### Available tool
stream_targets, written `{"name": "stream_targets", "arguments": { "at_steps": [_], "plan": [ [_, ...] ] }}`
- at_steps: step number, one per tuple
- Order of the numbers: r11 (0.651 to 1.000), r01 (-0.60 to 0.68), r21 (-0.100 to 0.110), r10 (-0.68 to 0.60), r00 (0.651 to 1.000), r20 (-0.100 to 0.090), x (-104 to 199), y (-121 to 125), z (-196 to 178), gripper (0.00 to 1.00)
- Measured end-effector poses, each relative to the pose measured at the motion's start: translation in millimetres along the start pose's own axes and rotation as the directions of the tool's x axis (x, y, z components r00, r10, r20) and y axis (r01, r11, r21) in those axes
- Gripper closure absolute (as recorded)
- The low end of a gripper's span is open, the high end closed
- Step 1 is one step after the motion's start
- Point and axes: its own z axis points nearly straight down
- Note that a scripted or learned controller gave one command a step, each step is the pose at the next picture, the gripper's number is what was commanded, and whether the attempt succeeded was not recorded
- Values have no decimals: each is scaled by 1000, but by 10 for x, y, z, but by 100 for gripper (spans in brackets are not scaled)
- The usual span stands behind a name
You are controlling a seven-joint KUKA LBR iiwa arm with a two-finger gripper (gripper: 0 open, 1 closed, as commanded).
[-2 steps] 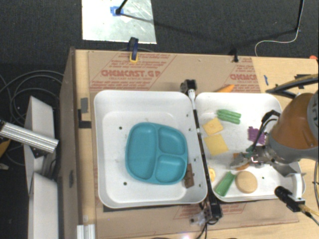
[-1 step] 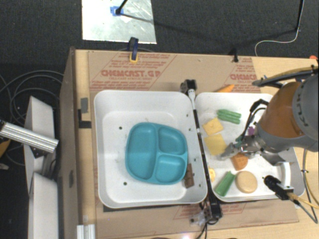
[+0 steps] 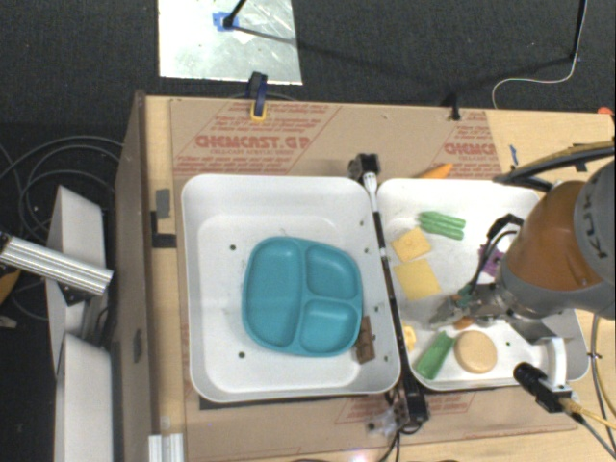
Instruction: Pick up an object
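Crowding the right bin (image 3: 452,200), the arm (image 3: 553,248) obscures its pincer (image 3: 469,308); grip state unclear.

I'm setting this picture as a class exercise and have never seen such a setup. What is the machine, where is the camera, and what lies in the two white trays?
The camera looks down at a slant on a bench. The grey and orange shape at right is a robot arm; its gripper is low over the right bin. That bin holds two yellow blocks, two green pieces and a tan round piece. The left bin holds a blue divided plate. Nothing is visibly held.
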Motion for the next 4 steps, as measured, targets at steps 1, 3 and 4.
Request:
{"name": "stream_targets", "arguments": {
  "at_steps": [1,3,4],
  "plan": [
    [1000,1,-6,-1,1000,2,-6,27,-112,100],
    [1000,7,-13,-7,1000,4,-79,995,-17,0],
    [1000,-2,3,2,1000,0,-69,230,2,0]
  ]
}}
